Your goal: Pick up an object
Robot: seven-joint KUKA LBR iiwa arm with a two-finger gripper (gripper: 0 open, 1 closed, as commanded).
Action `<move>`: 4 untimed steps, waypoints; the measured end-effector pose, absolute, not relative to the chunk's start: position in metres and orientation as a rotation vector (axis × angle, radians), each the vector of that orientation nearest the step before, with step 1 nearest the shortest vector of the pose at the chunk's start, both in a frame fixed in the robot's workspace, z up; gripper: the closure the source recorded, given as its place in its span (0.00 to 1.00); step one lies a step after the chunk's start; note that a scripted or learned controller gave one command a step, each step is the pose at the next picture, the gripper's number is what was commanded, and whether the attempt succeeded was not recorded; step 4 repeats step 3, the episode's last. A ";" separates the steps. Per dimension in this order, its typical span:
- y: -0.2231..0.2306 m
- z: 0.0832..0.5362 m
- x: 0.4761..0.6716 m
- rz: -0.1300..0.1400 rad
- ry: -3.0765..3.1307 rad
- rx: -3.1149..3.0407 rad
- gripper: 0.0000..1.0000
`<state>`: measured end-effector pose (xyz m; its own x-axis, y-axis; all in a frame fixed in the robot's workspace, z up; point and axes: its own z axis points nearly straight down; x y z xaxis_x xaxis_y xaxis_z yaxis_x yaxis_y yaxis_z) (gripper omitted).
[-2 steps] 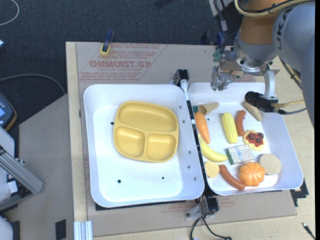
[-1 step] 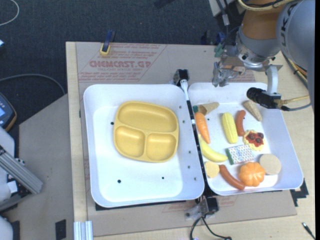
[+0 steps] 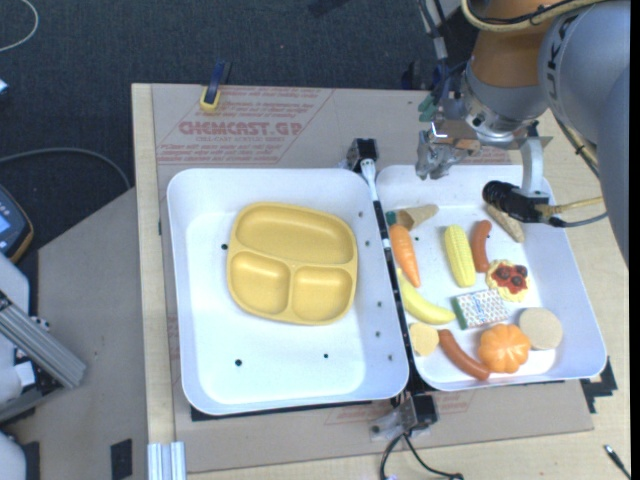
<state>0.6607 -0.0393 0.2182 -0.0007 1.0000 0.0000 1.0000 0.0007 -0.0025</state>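
The candidates for picking lie crowded in the right bin (image 3: 566, 268). From its 11 o'clock corner down the left side run a tan wedge (image 3: 421, 214), an orange carrot (image 3: 404, 252) with a green top, a yellow banana (image 3: 426, 307) and a pale round slice (image 3: 425, 341). Near the centre a yellow corn cob (image 3: 459, 256) stands beside a red sausage (image 3: 481, 245). Toward 3 o'clock sits a small red-and-yellow piece (image 3: 510, 278) whose detail is too fine to read. Just below it lies a blue-checked packet (image 3: 483, 308) with a green edge. At 5 o'clock an orange pumpkin (image 3: 503, 348) touches a tan disc (image 3: 541, 328), and a second sausage (image 3: 462, 356) lies slanted just beside the pumpkin, at its 9 o'clock.

At the bin's 1 o'clock a brown stick (image 3: 508, 225) is partly covered by the robot's hardware, so its full shape is unclear.

The gripper (image 3: 437, 160) hangs over the bin's 12 o'clock rim, apart from all the food. Whether it is open or closed cannot be told from this angle, and the arm is cut off by the upper right edge.

The left bin (image 3: 200, 268) holds a yellow divided plate (image 3: 293, 263).
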 end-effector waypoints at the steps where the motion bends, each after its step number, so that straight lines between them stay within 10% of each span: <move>1: -0.056 0.219 0.658 0.003 -2.219 -2.223 1.00; 4: -0.058 0.227 0.662 -0.002 -2.223 -2.225 1.00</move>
